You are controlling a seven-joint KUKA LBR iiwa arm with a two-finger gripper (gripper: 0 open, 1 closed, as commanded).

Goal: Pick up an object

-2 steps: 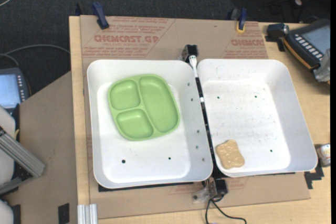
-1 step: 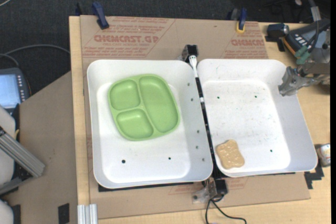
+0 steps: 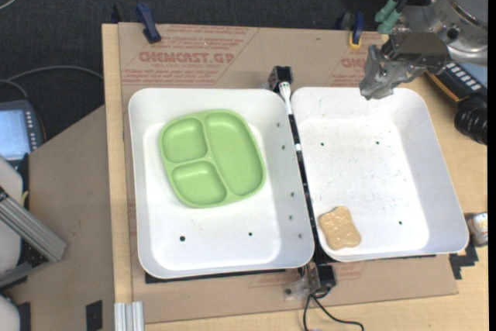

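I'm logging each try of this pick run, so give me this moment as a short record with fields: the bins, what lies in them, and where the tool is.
left bin: green divided plate, lying flat, three compartments
right bin: tan cookie-like piece, near front left corner
tool: above the right bin's back edge, far from the tan piece
held: nothing seen in the tool

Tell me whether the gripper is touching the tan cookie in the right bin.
Apart. The camera view shows the gripper over the far edge of the right bin, while the tan cookie lies at its near left corner, bare floor between.
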